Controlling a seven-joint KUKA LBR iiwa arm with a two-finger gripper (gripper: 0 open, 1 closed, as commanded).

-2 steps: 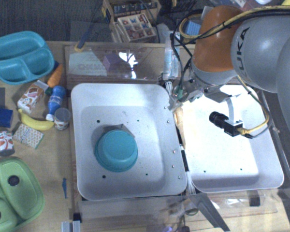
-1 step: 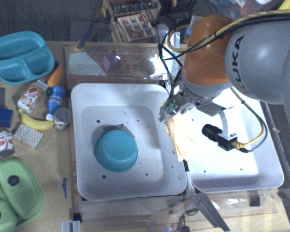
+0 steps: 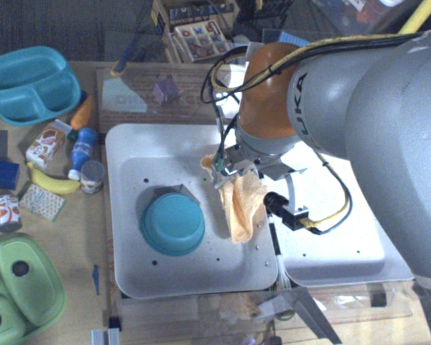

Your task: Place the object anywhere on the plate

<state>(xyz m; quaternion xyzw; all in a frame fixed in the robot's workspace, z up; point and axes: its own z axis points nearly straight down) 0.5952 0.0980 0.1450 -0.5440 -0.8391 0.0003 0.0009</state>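
A round blue plate (image 3: 174, 223) lies in the left white bin (image 3: 129, 157), toward its front. Just right of the plate, a crumpled tan-orange cloth (image 3: 242, 205) hangs down near the wall between the two bins. My gripper (image 3: 225, 167) sits at the cloth's top end, under the orange wrist band, and is shut on the cloth's upper edge. The cloth's lower end is beside the plate's right rim, apart from it. The arm hides the back of the right bin (image 3: 345, 257).
Left of the bins, the bench holds a blue divided tray (image 3: 32, 85), a banana (image 3: 52, 180), a blue bottle (image 3: 81, 149), a small can (image 3: 92, 175) and a green tray (image 3: 18, 286). A black cable fitting (image 3: 287, 213) sticks out over the right bin.
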